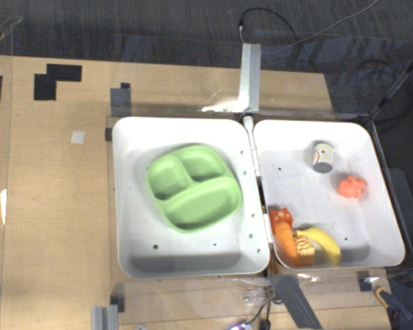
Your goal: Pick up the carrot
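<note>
The carrot is orange and lies in the near left corner of the right bin, close to the divider. It touches a yellow banana on its right and a small red item just behind it. A packet of fries-like toy sits between carrot and banana.
The left bin holds a green divided plate. In the right bin a small white-and-grey can stands at the back and an orange-pink lumpy toy lies to the right. A metal post rises behind the bins.
</note>
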`<action>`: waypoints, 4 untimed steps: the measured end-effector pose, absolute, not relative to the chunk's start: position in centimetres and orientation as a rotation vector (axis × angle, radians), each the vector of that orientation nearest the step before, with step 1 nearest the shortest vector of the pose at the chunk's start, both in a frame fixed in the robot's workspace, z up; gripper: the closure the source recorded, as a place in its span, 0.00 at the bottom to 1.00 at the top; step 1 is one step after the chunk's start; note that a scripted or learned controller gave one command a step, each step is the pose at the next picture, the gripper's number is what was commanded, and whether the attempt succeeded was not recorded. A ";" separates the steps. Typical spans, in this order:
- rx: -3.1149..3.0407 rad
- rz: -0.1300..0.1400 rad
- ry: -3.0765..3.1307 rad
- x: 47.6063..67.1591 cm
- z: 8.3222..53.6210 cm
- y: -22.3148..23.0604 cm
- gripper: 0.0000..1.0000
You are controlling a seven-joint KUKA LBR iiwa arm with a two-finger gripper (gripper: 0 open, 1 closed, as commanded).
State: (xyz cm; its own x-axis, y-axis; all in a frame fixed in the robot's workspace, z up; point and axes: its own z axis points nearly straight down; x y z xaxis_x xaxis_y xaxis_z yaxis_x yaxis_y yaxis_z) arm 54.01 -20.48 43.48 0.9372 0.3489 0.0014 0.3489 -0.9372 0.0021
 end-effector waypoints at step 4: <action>3.123 0.005 0.333 65.9 43.6 -20.4 1.00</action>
